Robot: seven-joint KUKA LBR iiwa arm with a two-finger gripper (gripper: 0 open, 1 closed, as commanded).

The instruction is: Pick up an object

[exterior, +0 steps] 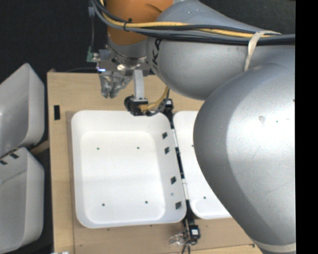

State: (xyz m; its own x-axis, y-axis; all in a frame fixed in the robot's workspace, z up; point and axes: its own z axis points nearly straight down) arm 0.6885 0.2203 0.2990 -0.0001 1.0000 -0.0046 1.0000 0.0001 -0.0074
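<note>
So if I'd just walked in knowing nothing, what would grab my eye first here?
Probably the huge grey arm, bulging across the right side and hiding much of the right bin. Next, its orange band at the top, with the tool hanging over the bench just beyond the left bin's far rim. Then that wide white left bin itself, in the middle.

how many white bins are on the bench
2. The left bin lies in full view on the wooden bench. The right bin sits beside it, mostly hidden under the arm.
</note>
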